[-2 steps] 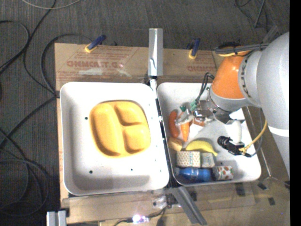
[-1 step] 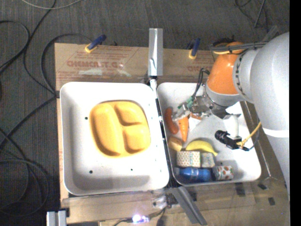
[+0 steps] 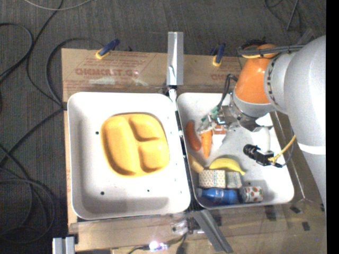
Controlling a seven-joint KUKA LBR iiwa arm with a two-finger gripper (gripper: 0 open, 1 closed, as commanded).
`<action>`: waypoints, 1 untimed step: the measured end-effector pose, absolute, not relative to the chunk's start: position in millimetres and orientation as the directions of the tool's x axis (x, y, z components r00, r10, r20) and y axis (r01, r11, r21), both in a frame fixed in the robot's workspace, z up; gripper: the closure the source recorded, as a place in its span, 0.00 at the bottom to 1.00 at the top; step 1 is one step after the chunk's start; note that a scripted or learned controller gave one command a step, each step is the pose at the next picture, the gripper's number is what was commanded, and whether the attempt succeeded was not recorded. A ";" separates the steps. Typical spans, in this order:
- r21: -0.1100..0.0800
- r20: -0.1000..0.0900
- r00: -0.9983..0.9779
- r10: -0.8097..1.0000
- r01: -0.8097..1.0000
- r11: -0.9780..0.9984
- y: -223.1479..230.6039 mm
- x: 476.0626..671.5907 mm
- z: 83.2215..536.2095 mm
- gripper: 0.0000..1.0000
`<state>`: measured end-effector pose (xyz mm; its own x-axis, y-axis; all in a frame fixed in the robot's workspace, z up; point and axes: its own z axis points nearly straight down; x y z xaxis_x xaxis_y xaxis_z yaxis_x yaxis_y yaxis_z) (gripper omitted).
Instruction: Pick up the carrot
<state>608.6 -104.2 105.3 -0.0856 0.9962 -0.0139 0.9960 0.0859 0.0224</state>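
The carrot (image 3: 206, 143) is seen as a short orange piece, broad at its upper end and tapered to a point toward the near side of the bench. It lies in the right bin (image 3: 276, 183), in the left half, just beside a reddish-orange sausage-shaped thing (image 3: 193, 135) that rests along the bin's left wall. The gripper (image 3: 213, 124) is placed right above the carrot's broad end, close to it or touching it. Whether it is wide or narrow cannot be told, and the carrot is not seen to be held.

Nearer the front of the same bin, a yellow banana (image 3: 229, 165) is laid just beyond a patterned block (image 3: 218, 179), with a blue object (image 3: 220, 196) and a small red-dotted can (image 3: 253, 193) in the front row. The left bin (image 3: 85, 142) is occupied by a yellow tray (image 3: 136, 144) with divided compartments.

Both bins are set on a brown cardboard sheet (image 3: 106, 73) with faded red print, held at its back edge by two blue-and-yellow clamps (image 3: 107, 48). A metal post (image 3: 175, 57) is fixed between the bins at the back. The bench is surrounded by dark carpet (image 3: 32, 99), across which several cables (image 3: 53, 20) are strewn.
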 end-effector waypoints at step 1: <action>-0.004 -0.002 0.016 1.000 1.000 -0.016 -18.4 603.4 182.5 1.00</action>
<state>603.4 -18.4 182.5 0.0158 0.9999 -0.0018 0.9999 -0.0159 -0.0039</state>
